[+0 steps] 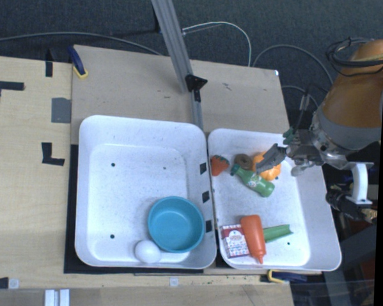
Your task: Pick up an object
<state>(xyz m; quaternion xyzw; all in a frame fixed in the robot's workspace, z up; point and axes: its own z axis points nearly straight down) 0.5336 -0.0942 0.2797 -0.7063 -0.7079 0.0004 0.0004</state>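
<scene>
The round orange toy fruit [269, 166] lies in the upper part of the right white plastic bin [315, 242], and it touches the green plastic bottle [255, 182] that lies tilted just below it. The claw [276, 153] of the grey arm [347, 106] with the orange band reaches in from the right and is right above this orange fruit, with a dark finger [273, 153] over its top; if the claw is apart or together, I cannot tell from this view. Just left of the fruit there is a small brown round piece [243, 161], and further left a small red and orange toy [219, 163] near the bin's left wall. In the lower part of the same bin lie an orange carrot-shaped toy [255, 235], a green flat stick-like piece [276, 233] beside it, and a small red and white box [235, 241] touching the carrot on its left. The left white plastic bin [115, 139] holds a blue round bowl [175, 224] near its lower right corner and a white ball [147, 250] just beside the bowl, at its lower left. Both bins stand side by side on the light wooden counter [24, 172].
</scene>
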